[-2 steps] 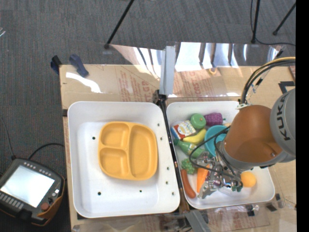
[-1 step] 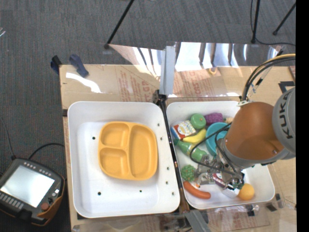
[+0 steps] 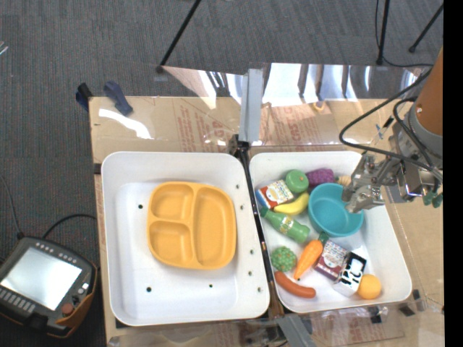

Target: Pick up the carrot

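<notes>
carrot (image 3: 309, 258) lying tilted just below teal bowl (image 3: 335, 210), between green ball (image 3: 283, 258) and juice carton (image 3: 331, 259), gripper (image 3: 358, 199) over bowl's right rim, finger state unclear

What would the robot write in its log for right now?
gripper: over teal bowl | carrot: lying in right bin, untouched | step: pick not done

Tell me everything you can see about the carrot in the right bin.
The carrot is a small toy, orange with a green top, and looks like smooth plastic. It lies flat on the floor of the right bin, slanted, with the green end toward the teal bowl and the tip pointing down-left. It seems to touch the green bottle and the small red box. The broccoli sits on its left. The pincer is above the bowl, away from it.
</notes>
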### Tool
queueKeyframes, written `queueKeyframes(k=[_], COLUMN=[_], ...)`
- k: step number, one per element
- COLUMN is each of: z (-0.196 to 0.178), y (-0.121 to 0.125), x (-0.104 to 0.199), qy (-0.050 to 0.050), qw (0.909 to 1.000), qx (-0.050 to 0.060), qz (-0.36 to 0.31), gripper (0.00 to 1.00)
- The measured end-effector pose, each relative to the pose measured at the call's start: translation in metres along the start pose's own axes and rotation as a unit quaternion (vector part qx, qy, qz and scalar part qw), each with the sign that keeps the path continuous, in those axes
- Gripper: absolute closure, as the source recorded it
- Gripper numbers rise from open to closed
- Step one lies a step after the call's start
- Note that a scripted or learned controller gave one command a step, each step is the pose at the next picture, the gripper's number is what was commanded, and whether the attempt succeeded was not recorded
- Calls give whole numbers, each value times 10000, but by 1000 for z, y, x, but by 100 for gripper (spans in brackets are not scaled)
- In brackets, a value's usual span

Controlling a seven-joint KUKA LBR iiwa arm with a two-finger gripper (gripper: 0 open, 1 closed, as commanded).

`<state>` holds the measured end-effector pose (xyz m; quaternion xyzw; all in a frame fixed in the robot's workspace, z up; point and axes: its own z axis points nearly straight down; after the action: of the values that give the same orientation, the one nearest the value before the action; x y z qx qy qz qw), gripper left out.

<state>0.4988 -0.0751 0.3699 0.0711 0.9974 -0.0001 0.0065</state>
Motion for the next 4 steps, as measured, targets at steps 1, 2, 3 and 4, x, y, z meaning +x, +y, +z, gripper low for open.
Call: queueKeyframes(k=[1,2,3,4], z=[5,157,281,283], y=[0,-29,-8,-3], x=[1,23,25,-29], qy=[54,125,59,59], qw=[10000,9995,9979,9979], qx=[0,1,4,-6], qz=[-1,294,652,-641], gripper=[0,0,0,0])
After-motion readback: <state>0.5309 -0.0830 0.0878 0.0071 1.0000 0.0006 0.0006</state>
